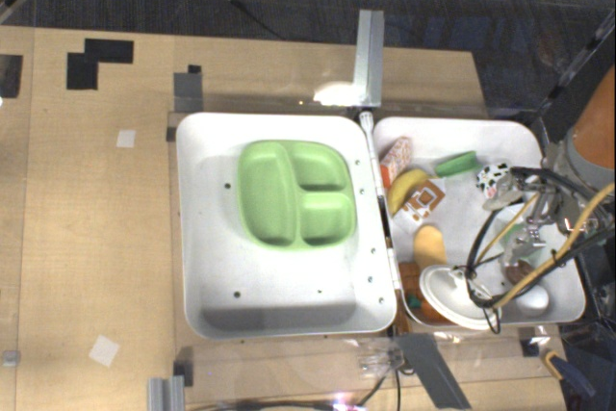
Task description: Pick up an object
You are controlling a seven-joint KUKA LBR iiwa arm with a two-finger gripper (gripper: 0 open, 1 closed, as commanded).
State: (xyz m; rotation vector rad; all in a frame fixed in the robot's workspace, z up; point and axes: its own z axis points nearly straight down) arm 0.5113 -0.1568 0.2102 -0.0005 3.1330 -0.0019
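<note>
Several small objects sit in the right bin (525,132), any of which could be the one to pick, so I'll use the banana (404,191) as my reference. It lies near that bin's left wall, up toward the far end. Touching its right side is a little brown-and-white waffle-looking tile (424,199). Just behind the banana is a pinkish wrapped thing (397,151), and up to the right of it lies a green stick-shaped piece (455,164). Further right of the banana is a black-and-white spotted toy (493,176), maybe a cow, it's too small to be sure. Toward the near side of the banana there's a yellow-orange rounded object (430,245), and past that a white bowl (450,294) tipped against the bin's near corner.

The gripper (525,244) is down inside the same bin, well to the right of the banana and nearer the camera, tangled in black and yellow cables (481,250). Whether it's grabbing anything, I honestly can't tell; it's a blurry mess there.

Left of the banana, across the divider, the left bin (207,236) holds a green divided plate (294,192), lying flat.
</note>
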